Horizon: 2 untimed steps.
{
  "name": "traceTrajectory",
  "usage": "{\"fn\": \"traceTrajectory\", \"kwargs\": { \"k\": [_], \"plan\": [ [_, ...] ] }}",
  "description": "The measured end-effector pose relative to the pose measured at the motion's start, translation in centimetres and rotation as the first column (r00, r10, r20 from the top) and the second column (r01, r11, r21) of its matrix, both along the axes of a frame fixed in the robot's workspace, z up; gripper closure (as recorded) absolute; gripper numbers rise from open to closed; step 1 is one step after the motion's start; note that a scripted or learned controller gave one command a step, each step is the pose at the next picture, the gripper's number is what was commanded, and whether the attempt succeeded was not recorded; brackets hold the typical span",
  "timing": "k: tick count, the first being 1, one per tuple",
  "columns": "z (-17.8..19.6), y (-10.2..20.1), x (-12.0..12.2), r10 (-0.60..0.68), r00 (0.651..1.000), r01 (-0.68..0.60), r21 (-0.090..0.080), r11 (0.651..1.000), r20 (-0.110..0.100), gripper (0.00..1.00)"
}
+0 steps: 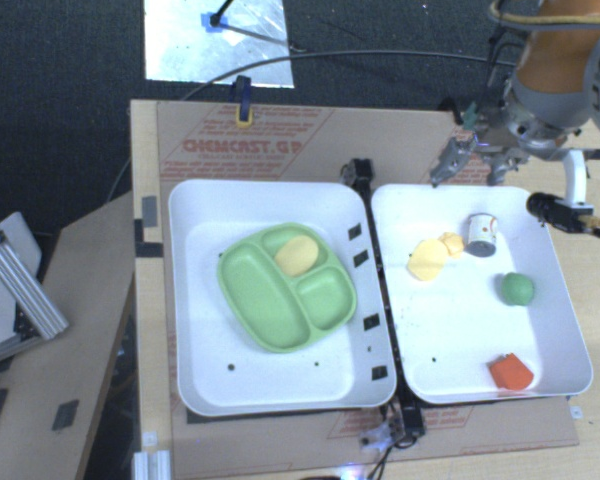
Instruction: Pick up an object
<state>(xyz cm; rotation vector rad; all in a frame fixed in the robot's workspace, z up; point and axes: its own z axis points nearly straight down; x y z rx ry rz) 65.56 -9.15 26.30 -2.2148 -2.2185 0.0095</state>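
Four items in rt bin (570,308); I pick small can (480,235) as nearest, lying just below-right of gripper (470,171) at bin's far edge; fingers spread apart, nothing btwn them

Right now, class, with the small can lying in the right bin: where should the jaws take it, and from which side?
Probably grip the small can across its rounded middle, coming straight down from above. It seems tipped, its body free toward the bin's far wall, while the yellow object sits close on its left, so avoid closing from that side.
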Motion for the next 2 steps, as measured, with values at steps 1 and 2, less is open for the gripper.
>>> {"fn": "traceTrajectory", "kwargs": {
  "k": [1,2],
  "plan": [
    [0.7,0.0,0.2,0.002,1.000,-0.002,-0.001,1.000,0.011,0.00],
    [-3.9,0.4,0.9,0.005,1.000,-0.005,-0.001,1.000,0.008,0.00]
  ]
}}
